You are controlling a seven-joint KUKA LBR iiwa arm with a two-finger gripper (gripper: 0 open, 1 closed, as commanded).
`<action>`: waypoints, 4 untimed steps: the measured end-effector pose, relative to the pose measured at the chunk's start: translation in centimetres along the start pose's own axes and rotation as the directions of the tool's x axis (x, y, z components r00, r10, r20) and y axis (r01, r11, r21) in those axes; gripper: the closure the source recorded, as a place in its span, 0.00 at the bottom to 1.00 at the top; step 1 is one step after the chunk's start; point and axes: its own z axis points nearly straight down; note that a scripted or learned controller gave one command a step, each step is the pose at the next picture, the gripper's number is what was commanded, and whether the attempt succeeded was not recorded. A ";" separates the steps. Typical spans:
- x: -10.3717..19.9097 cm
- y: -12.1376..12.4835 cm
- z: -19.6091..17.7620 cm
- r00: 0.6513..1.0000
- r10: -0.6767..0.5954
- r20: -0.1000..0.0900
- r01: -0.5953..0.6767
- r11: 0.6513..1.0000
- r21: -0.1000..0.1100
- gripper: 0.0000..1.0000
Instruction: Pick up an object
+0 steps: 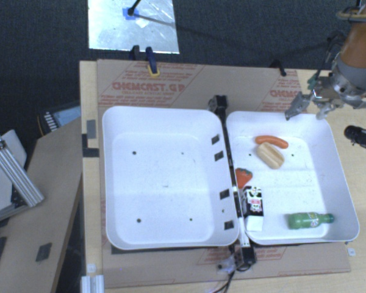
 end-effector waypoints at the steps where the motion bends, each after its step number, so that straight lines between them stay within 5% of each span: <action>1: -2.1 -9.1 1.3 1.000 0.007 -0.001 -0.007 1.000 0.008 0.00; 2: -1.9 -8.5 0.1 1.000 0.000 0.002 0.000 1.000 -0.003 1.00; 3: 4.8 -9.5 -3.0 1.000 -0.008 -0.003 0.008 1.000 -0.002 1.00; 4: 14.3 -10.3 -14.4 1.000 -0.011 -0.003 0.011 1.000 -0.011 1.00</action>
